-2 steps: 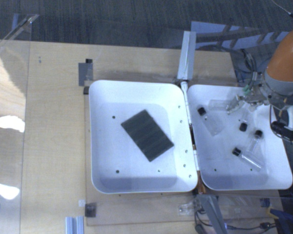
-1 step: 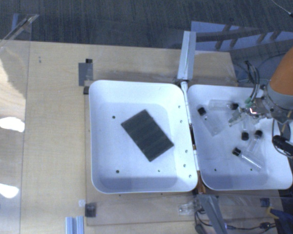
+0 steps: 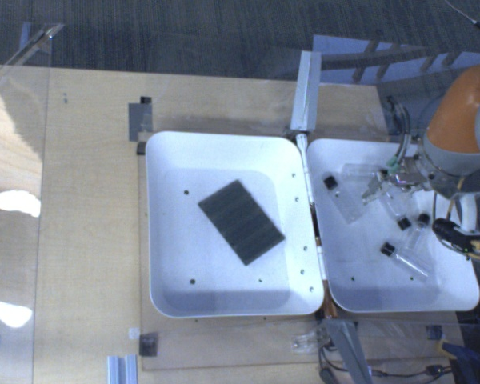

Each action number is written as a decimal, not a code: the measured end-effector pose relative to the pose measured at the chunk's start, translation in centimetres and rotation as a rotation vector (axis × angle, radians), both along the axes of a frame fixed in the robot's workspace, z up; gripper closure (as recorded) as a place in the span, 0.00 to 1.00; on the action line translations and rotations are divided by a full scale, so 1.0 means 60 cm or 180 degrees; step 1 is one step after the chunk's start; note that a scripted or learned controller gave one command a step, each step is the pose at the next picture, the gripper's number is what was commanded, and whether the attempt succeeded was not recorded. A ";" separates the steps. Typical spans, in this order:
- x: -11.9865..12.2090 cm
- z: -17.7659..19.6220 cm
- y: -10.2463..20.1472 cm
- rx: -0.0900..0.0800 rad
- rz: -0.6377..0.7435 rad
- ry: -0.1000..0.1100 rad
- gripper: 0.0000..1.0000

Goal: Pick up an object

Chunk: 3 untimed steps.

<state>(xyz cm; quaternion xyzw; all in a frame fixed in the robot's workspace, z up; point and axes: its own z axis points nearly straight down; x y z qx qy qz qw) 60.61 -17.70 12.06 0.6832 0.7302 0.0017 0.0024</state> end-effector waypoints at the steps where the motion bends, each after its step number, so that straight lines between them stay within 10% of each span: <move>1: 0.006 -0.004 0.029 0.0002 -0.0017 0.0002 0.00; 2: 0.027 -0.047 0.121 -0.0058 0.0143 -0.0030 0.00; 3: 0.099 0.025 0.092 -0.0003 0.0364 -0.0007 0.00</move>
